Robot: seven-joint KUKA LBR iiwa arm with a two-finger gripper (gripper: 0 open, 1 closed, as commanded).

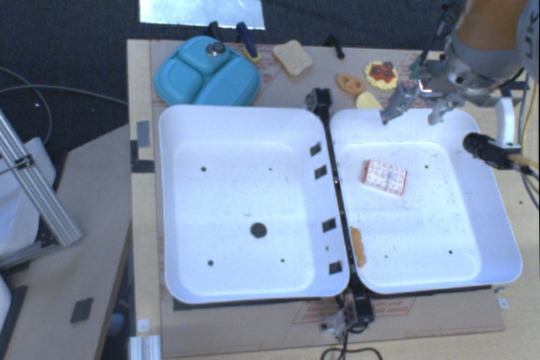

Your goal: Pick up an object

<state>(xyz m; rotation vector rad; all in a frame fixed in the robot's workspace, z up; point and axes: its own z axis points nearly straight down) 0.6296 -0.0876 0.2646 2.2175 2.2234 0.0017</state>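
Observation:
A small red-and-white patterned box (385,177) lies flat in the right bin (439,265), a little left of its middle. An orange-brown piece (358,246) rests against that bin's left wall near the front. In the left bin (194,181) sits a small dark round thing (258,229). My gripper (415,110) hangs over the back rim of the right bin, above and behind the patterned box. It is open, its two fingers spread apart, and nothing is between them.
Behind the bins on the bench lie a blue lidded container (207,72), a toast slice (293,57), a pretzel (349,83), a small pizza-like disc (381,74) and a yellow piece (367,101). A black divider with clips (329,190) runs between the bins.

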